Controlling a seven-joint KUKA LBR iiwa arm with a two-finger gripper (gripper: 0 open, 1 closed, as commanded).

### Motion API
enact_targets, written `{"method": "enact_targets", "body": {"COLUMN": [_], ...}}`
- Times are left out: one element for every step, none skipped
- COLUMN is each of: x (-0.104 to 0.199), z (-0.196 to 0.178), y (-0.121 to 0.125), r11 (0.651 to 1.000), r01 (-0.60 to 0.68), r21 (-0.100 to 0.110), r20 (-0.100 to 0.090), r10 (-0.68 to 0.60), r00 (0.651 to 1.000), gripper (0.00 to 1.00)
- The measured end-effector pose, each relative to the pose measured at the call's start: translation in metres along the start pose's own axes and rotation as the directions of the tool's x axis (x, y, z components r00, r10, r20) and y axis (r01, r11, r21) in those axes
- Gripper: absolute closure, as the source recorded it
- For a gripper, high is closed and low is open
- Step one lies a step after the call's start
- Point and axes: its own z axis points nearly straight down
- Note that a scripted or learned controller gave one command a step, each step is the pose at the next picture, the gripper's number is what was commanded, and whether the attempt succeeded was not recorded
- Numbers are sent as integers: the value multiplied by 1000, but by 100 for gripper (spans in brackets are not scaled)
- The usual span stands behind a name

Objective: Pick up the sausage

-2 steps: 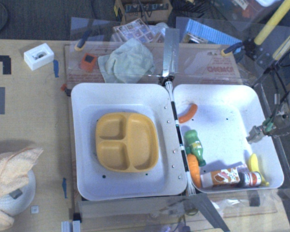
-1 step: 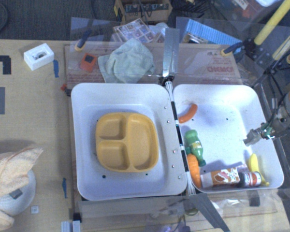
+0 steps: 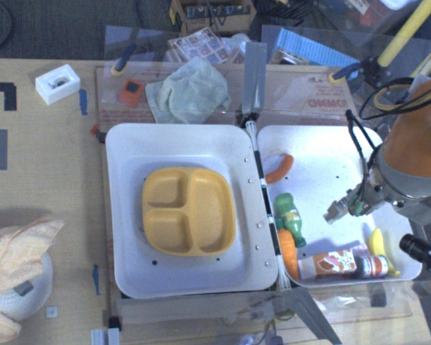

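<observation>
Camera view: I look down at a slant on a wooden bench carrying two shallow white bins side by side.
Left bin (image 3: pixel 122 192): it holds a yellow divided plate (image 3: pixel 189 210) with three compartments, sitting near the middle of the bin.
Right bin (image 3: pixel 323 146): it holds several toy foods and the arm's working end.
Sausage (image 3: pixel 279 169): a small orange-red curved piece lying flat near the right bin's upper left corner, close to the wall shared with the left bin, nothing touching it.
Green bottle (image 3: pixel 289 215): lies below the sausage, by the same wall.
Carrot (image 3: pixel 288 254): an orange piece just below the green bottle, at the bin's lower left.
Sauce bottle (image 3: pixel 343 264): lies on its side along the bin's lower edge, red label, white cap end to the right.
Banana (image 3: pixel 379 244): a small yellow piece near the sauce bottle's right end.
Arm (image 3: pixel 411 149): grey and orange, reaching in from the right above the right bin.
Gripper (image 3: pixel 339 210): hangs over the middle of the right bin, well apart from the sausage and to its lower right; nothing sits between its fingers, and I cannot tell whether they are spread or pressed together.
Behind the bins: a crumpled pale green cloth (image 3: pixel 190 88).
Far left: a small white box (image 3: pixel 57 83).
</observation>
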Motion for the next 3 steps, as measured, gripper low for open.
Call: {"method": "enact_targets", "body": {"x": [-112,-72,-58], "z": [113,19,-38], "y": [71,99,74], "r11": [999,930,937], "r01": [-34,-369,-351], "r21": [-3,-4,-4], "r20": [4,3,3], "r10": [34,369,351], "r00": [999,930,937], "gripper": [100,100,100]}}
